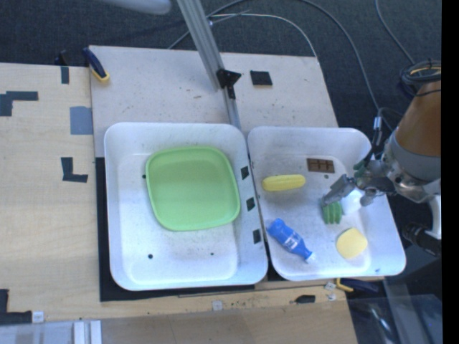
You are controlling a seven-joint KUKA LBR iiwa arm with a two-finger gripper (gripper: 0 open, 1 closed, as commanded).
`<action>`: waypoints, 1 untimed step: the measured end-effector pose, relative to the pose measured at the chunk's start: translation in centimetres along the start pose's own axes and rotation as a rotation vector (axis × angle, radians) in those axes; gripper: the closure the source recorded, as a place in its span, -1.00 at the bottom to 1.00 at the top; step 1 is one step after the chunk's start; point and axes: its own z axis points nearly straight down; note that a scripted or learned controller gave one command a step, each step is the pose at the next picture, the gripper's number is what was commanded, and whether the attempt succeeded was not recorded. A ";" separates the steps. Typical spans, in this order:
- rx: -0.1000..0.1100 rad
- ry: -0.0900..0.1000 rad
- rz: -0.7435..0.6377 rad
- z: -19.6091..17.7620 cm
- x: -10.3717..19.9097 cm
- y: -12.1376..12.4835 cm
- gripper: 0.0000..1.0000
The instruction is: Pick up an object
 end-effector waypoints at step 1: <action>0.000 0.000 0.000 6.1 0.6 0.2 -1.00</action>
